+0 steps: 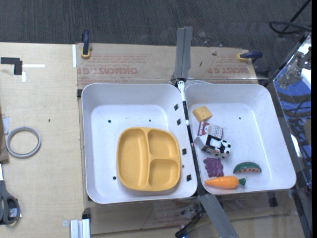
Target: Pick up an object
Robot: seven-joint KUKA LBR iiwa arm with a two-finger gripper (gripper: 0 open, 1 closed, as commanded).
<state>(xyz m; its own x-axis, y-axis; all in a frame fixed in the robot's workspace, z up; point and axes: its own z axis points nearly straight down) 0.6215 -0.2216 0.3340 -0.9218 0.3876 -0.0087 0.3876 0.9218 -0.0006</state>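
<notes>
Two white bins are set side by side on the worktop (39, 93). In the left bin (99, 108) a yellow plate (148, 158) with three compartments is laid flat; it is rounded at the corners and nothing is seen in it. The small things to be picked are gathered in the right bin (257, 113), mostly along its left wall and its near edge. A pale yellow square piece (202, 114) is placed farthest back. Just in front of it a small printed packet (211, 131) in white and red is seen, and a black and white toy cow (218, 147) is lying against the packet's near side. A flat purple bunch of grapes (214, 166) is found just beside the cow. An orange carrot (224, 182) with a green end is laid along the near wall, and a watermelon slice (247, 168), red with a green rind, is close behind its green end. On the worktop, left of the bins, a grey tape ring (22, 142) is laid. Whether the jaws are open or closed cannot be told.
</notes>
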